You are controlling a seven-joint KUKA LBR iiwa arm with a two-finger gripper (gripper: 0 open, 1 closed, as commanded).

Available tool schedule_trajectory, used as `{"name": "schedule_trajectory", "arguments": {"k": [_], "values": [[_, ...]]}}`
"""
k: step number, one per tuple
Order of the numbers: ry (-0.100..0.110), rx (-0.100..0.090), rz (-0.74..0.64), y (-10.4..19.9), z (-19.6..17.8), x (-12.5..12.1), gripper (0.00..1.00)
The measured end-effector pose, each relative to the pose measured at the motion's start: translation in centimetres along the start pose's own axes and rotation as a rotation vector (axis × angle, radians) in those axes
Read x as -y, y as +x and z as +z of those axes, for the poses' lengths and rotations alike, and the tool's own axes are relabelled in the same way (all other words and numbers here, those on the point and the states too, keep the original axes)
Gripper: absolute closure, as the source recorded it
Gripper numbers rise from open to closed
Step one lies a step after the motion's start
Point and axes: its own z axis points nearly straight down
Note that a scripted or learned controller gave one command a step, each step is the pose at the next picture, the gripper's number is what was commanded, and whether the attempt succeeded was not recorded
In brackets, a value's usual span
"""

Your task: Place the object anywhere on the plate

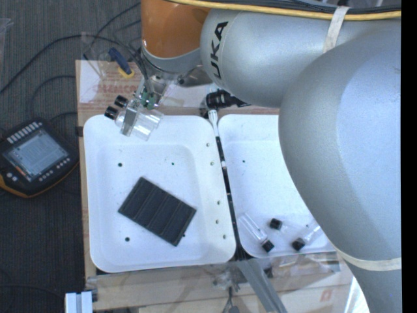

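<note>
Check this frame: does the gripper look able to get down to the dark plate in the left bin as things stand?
Probably yes. The gripper sits over the left bin's upper left corner, and the dark plate lies flat lower down with nothing on it or between the two.

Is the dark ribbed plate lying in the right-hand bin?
No, the dark plate lies flat in the left bin, while the right bin holds small clear tubes with black caps.

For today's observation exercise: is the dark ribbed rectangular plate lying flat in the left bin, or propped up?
Flat: the dark ribbed rectangular plate rests wholly on the left white bin floor, turned askew.
</note>
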Motion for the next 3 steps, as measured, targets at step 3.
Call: {"name": "schedule_trajectory", "arguments": {"k": [3], "values": [[-0.014,0.003,-1.342,3.5,-17.2,-0.2,1.0]]}}
